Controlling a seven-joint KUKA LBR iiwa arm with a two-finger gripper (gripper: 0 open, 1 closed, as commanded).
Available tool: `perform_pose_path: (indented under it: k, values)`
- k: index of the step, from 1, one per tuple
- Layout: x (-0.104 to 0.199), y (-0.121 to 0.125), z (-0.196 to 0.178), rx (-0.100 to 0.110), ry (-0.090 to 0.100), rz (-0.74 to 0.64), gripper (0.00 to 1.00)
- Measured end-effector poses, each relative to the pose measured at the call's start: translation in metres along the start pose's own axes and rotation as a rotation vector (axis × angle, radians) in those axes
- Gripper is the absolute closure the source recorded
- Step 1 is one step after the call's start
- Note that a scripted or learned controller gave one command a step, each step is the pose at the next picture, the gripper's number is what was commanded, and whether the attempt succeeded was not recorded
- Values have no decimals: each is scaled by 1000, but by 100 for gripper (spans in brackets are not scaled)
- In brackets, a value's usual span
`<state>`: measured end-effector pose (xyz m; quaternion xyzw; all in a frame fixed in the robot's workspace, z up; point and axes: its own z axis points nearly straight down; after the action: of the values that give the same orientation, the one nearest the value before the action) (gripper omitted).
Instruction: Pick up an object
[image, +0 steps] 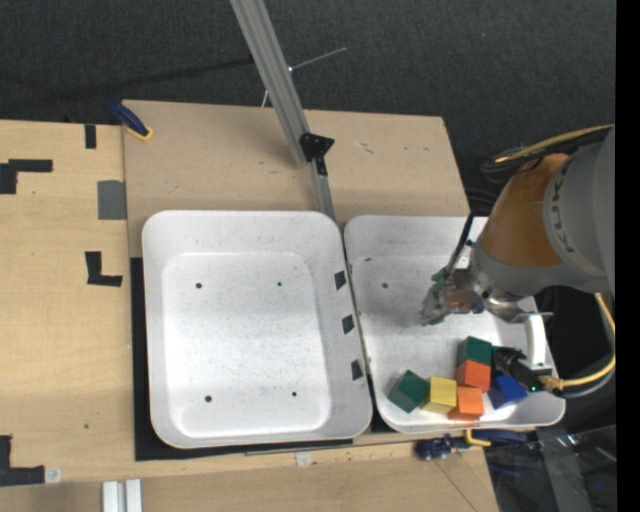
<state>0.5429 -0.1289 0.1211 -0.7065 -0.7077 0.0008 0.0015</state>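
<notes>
Blocks (452, 387) cluster in right bin (395, 250); gripper (437, 308) above, jaw state unclear

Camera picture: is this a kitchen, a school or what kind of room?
Probably a robot lab or workshop: a robot arm reaches over two white bins on a plywood bench, with coloured blocks to grab.

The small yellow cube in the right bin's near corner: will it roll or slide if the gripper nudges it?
The small yellow cube looks flat-faced, so it would probably slide, not roll. It sits tight between a dark green block and an orange block, so a nudge would likely shove those too. It looks rigid.
</notes>
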Motion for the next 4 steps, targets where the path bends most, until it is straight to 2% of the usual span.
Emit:
perform_pose_path:
  k: [2,3,4]
  values:
    - [-1,3,-116,-8,-2,0,100]
    - [44,14,-107,-2,0,-3,100]
    - [91,39,-102,-2,0,-4,100]
